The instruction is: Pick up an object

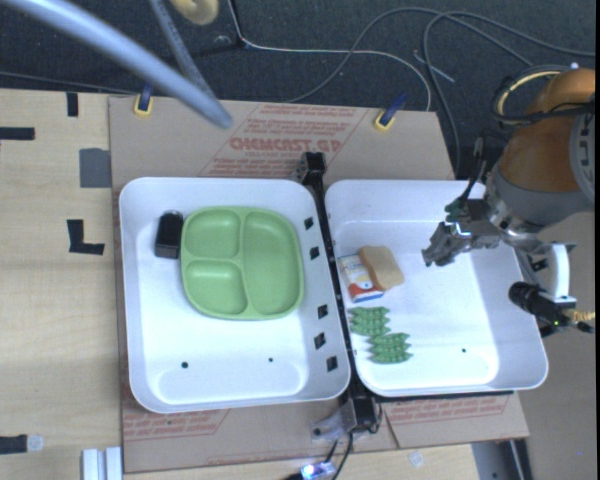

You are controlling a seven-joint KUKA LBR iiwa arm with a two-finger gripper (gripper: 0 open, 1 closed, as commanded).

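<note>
Left bin [140, 298]: green divided plate [243, 264], black block [168, 235]. Right bin [480, 358]: snack packet [361, 277], tan block [383, 266], two green pods [380, 334]. My pincer [438, 255], right of these, carries nothing; its spread I cannot tell.

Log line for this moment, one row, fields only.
gripper: over right bin, nothing held | sponge, carton, pea pods: right bin | green tray: left bin

Green plate [243, 264] left bin [140, 298], gripper [442, 248] over right bin [500, 358]

bins [145, 298]: glossy white plastic | divided plate [243, 263]: smooth matt green plastic | bench sheet [280, 138]: printed cardboard
</note>
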